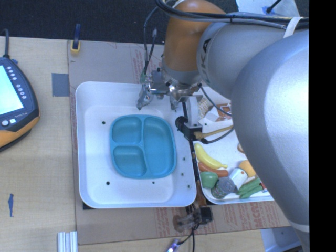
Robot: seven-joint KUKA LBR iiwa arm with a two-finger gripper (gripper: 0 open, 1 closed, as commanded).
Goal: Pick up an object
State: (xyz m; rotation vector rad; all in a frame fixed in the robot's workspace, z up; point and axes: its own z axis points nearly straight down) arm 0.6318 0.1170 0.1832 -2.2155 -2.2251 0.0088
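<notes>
From my remote console: the grey arm covers most of the right bin, leaving only the bin's near-left corner and a strip along its left side on view. What lies under the arm I cannot make out. The orange band sits directly above the gripper and hides its upper body. Two thin fingers show below it, standing apart with nothing between them, over the far edge of the left bin.

The things available for picking are split between the bins. In the left bin lies one blue plate with three compartments, flat and near the middle, just in front of the gripper. In the visible part of the right bin I count:
- one yellow banana
- one round green piece
- one grey lump
- one long green piece, touching the lump
- one white cylinder
- one orange piece, cut off by the arm
- one printed carton, also partly hidden, its print too small to read

On the bench, well left of the bins, one handheld control pendant is cropped by the frame's edge.
</notes>
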